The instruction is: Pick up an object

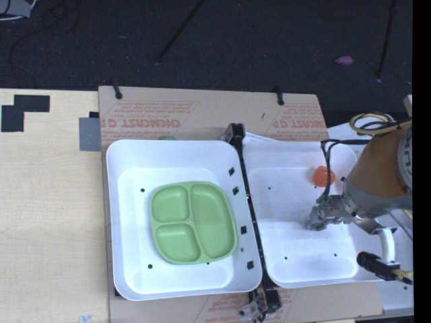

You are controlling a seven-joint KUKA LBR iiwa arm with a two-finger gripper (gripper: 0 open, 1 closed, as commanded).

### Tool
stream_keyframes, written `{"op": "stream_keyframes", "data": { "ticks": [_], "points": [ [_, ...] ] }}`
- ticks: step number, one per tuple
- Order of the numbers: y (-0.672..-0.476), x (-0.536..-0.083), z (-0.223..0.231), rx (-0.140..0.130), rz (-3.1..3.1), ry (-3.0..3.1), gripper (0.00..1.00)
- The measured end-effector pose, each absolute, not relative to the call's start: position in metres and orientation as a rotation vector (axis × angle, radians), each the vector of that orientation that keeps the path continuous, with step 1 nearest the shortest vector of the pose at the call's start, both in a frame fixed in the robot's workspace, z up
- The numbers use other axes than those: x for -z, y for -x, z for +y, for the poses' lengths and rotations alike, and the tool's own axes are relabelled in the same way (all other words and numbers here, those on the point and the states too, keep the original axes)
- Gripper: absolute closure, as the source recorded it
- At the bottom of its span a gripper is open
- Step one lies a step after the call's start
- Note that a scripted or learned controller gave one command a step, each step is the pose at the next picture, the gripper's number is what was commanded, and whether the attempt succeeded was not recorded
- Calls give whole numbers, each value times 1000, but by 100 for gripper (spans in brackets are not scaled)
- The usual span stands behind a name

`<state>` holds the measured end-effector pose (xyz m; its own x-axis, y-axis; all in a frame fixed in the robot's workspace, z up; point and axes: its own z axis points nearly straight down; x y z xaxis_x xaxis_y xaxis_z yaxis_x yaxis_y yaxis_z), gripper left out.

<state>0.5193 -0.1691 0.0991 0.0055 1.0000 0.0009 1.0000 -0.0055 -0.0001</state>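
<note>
A small orange object (323, 175) lies in the right bin (289, 261), near its far right side. My gripper (322, 219) hangs low over the right bin's floor, a little in front of the orange object and apart from it. Nothing shows between its tips. A green three-compartment plate (193, 221) lies in the middle of the left bin (128, 180).
The grey arm with its orange band (380, 170) covers the right bin's right edge. A black clip strip (246, 207) runs between the two bins. Cardboard (202, 113) lies under both bins, and a wooden benchtop (47, 214) extends to the left.
</note>
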Motion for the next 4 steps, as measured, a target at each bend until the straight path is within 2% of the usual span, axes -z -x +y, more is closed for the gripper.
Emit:
{"op": "stream_keyframes", "data": {
  "ticks": [3, 4],
  "points": [
    [-521, -276, -176, 3, -2225, 2223, 100],
    [-527, -273, -119, 0, -2225, 2213, 100]
  ]
}}
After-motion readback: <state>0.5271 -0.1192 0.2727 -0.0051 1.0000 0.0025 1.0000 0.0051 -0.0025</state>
